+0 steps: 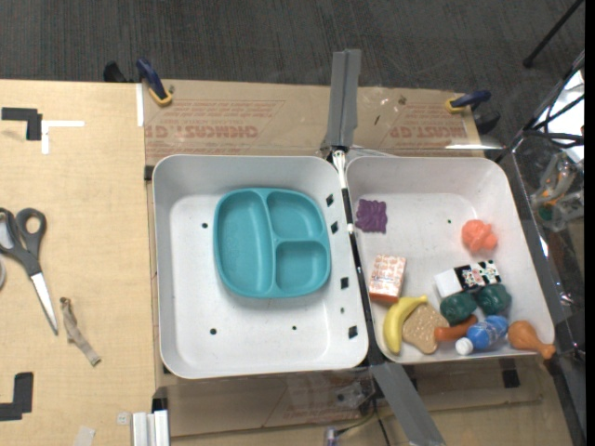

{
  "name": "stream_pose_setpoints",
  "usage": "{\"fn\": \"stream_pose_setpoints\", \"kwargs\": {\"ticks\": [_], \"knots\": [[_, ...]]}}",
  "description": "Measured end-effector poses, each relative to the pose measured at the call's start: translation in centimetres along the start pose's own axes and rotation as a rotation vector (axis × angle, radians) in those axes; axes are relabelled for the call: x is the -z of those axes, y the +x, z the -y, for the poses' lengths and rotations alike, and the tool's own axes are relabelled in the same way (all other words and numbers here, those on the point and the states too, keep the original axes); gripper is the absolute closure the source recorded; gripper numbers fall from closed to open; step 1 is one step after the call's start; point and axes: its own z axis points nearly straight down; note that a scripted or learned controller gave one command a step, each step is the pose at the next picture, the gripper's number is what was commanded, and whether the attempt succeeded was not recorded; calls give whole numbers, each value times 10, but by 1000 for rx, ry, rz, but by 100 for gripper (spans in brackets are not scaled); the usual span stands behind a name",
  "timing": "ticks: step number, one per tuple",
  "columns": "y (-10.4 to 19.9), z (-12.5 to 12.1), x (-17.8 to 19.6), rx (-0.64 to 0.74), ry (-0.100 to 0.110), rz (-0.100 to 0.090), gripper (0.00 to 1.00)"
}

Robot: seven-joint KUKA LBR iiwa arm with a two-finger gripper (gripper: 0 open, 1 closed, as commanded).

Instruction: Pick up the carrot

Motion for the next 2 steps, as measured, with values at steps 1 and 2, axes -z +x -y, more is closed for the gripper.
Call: {"fn": "stream_pose_setpoints", "kwargs": {"ticks": [1, 2], "knots": [[51, -17, -29, 281, -3, -2, 100], [27, -10, -25, 715, -1, 2, 100]]}}
